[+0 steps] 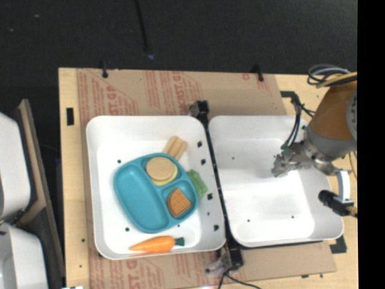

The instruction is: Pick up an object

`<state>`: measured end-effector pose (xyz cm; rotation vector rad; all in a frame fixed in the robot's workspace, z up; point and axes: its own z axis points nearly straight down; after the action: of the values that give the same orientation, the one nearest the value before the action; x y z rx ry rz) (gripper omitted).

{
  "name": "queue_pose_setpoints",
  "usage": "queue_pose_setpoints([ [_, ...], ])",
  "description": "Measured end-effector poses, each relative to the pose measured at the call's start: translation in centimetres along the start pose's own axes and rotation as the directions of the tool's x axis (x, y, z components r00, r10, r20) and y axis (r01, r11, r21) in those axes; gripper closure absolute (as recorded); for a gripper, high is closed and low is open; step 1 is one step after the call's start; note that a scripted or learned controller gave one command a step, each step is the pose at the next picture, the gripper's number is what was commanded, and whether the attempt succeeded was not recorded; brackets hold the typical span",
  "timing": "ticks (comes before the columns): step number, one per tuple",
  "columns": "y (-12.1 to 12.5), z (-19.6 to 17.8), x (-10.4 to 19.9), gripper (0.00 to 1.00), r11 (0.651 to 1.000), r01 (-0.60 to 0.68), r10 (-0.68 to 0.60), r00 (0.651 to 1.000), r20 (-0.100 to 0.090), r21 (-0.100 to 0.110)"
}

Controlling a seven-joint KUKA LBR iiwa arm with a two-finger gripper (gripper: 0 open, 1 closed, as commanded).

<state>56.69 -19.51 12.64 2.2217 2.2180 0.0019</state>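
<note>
- The pincer (283, 164) hangs low over the smooth right bin (252, 221); its state I cannot tell.
- In the left bin (102, 161): a glossy blue sectioned tray (141, 200) bearing a round tan disc (162, 169), beside an orange carrot (153, 244).

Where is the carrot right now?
The carrot lies in the left bin, along its near edge, just below the blue tray.
</note>
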Motion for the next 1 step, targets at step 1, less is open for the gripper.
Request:
queue_pose_setpoints([
  [1,0.25,-4.32,-0.45,1.00,1.000,0.001,-0.001,1.000,0.001,-0.002],
])
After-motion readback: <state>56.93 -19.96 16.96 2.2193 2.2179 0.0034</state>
